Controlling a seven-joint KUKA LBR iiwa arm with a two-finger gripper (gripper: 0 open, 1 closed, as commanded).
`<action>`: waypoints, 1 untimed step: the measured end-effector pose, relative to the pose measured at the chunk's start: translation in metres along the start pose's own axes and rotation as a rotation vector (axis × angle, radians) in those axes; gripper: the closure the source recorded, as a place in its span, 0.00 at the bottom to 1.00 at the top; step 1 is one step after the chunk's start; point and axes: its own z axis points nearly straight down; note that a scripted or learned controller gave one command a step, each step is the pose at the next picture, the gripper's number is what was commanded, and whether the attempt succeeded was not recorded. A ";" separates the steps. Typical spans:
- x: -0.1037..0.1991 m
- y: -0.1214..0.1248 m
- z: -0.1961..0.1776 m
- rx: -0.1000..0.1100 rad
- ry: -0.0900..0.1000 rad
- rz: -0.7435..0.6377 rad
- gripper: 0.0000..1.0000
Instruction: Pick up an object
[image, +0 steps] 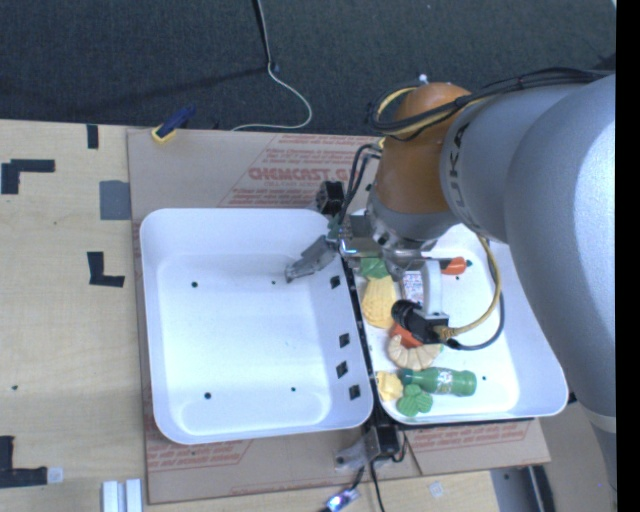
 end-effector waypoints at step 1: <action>0.051 -0.016 0.049 -0.014 -0.018 0.015 0.00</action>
